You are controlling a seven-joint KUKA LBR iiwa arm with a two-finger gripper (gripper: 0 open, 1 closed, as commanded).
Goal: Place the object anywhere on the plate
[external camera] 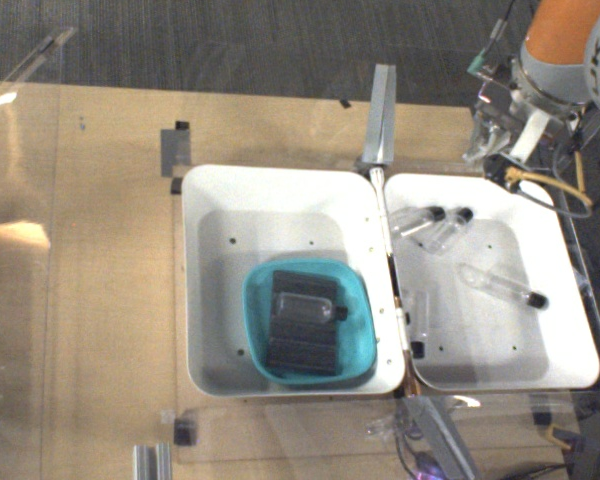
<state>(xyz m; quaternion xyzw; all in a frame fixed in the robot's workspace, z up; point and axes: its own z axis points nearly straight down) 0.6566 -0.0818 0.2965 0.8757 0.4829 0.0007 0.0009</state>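
Note:
A teal plate (pixel 359 340) lies in the left bin (pixel 210 268), towards its front right. A dark ribbed block (pixel 302 343) rests on the plate, and a clear tube with a black cap (pixel 312 309) lies across the block's far end. My gripper (pixel 495 138) hangs at the top right, over the far rim of the right bin (pixel 560 358), well away from the plate. Nothing shows under it.
In the right bin lie two clear black-capped tubes (pixel 435 226) near the far left corner and another (pixel 502 286) in the middle. A faint clear tube (pixel 421 313) lies by the divider. A grey metal post (pixel 380 118) stands behind the bins.

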